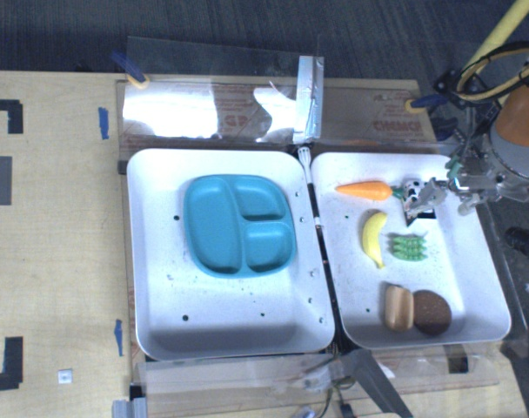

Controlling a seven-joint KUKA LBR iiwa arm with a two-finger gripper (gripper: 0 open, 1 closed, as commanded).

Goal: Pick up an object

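Carrot [365, 191] beside gripper [415, 204], banana [374, 238] and peas [408, 248] just below.

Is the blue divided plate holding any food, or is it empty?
Empty: the blue plate shows bare compartments in the left bin; the carrot and banana lie in the right bin.

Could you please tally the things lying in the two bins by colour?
Blue: 1, the plate
Orange: 1, the carrot
Yellow: 1, the banana
Green: 1, the beans
Tan: 1, the bread roll
Dark brown: 1, the round cookie
Total: 6
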